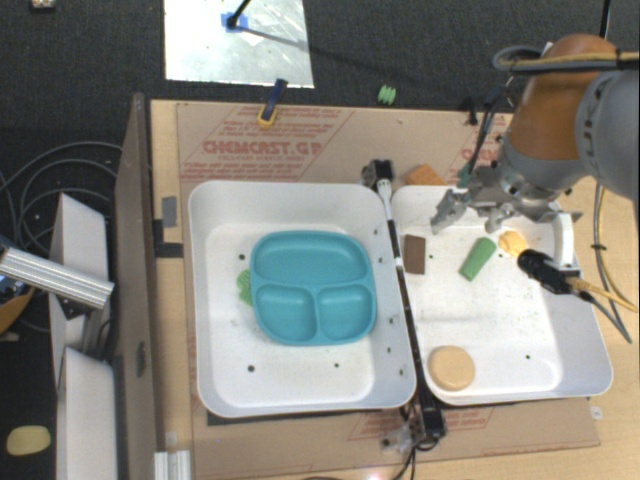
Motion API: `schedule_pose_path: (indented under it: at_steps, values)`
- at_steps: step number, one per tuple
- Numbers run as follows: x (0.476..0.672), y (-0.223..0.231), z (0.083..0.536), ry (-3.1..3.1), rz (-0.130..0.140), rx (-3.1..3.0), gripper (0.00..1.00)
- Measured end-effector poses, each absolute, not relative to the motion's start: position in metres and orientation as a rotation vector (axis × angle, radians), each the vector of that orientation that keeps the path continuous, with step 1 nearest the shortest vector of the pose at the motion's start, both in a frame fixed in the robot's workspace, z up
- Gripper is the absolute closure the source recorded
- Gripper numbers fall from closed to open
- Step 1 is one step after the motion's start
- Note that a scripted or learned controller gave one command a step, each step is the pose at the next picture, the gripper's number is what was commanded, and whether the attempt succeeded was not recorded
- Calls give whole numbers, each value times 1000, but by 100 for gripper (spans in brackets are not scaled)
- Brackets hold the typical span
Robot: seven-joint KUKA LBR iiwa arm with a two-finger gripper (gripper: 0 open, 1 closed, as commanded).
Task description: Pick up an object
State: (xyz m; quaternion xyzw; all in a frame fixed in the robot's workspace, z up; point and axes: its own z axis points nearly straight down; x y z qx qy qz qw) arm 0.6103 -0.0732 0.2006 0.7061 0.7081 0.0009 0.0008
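White plastic makes up both shallow bins, and the pick has not yet happened as far as the view shows: every loose thing lies on a bin floor and nothing is lifted. The gripper (470, 218) hangs over the far part of the right bin (520, 338), its fingers spread apart with nothing between them. The likeliest thing to pick is the green block (478, 258), lying tilted just on the near side of the gripper. A brown block (413, 254) lies to the left of it, close to the wall shared with the left bin. A small yellow piece (512, 241) sits just right of the green block, and a round tan disc (452, 367) rests well apart in the near left corner. The left bin (215, 298) holds a blue divided plate (312, 286) with a scrap of green (244, 286) showing at its left edge. What remains, I judge, is the whole pick: lowering onto one thing, closing and lifting. The brown board (300, 133) under the bins carries red print reading "CHEMCAST GP"; the smaller lines around it are too small to read.
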Motion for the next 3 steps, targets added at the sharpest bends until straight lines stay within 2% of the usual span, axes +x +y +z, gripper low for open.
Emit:
schedule_pose_path:
  at_steps: [1,2,3]
  values:
    - [609,-146,178,2214,-2,2224,0]
    - [620,-154,80,2222,-2,2222,0]
    - [622,-154,96,2219,6,2217,100]
